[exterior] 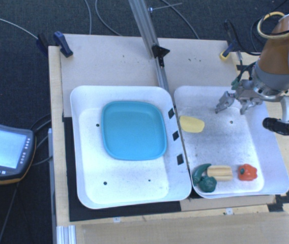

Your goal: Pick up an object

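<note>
Gripper (234, 103) is seen spread open and holding nothing above the upper part of the right shallow white bin (266, 151). Nearest lies a pale yellow rounded piece (192, 124) by the left wall; a grasp there could be blocked by that wall.

Pale table (114, 60) bearing two shallow white bins side by side: left bin (86, 187) and right bin (274, 159), rims touching. Blue clamp (63, 43) at the table's far left corner; black mat (70, 161) under the left bin.
</note>
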You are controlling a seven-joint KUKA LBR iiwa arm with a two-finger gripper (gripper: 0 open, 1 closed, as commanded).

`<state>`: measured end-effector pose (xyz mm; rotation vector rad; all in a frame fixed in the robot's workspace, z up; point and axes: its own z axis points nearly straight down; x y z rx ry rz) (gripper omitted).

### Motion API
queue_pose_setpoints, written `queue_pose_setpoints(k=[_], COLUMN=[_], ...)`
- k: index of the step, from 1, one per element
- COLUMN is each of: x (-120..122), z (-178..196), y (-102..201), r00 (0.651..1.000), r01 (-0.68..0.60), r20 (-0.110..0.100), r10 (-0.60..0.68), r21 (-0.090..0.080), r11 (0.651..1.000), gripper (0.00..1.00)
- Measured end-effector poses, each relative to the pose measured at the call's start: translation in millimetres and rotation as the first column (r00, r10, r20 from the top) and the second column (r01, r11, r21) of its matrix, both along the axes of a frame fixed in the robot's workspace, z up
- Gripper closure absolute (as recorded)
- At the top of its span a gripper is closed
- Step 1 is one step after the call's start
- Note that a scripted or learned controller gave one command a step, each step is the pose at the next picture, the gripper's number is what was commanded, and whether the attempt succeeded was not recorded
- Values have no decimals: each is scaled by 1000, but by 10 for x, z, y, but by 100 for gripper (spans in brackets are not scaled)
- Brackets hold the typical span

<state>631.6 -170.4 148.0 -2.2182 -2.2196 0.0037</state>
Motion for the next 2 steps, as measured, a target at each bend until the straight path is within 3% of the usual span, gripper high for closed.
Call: queue_pose_setpoints(k=[1, 2], x=[15, 41], z=[139, 595], y=[-5, -75], r00=[1000, 1000], r01=[0, 0], r20=[6, 9], r10=[0, 0], r21=[-1, -2], r11=[1000, 1000], gripper=[100, 100])
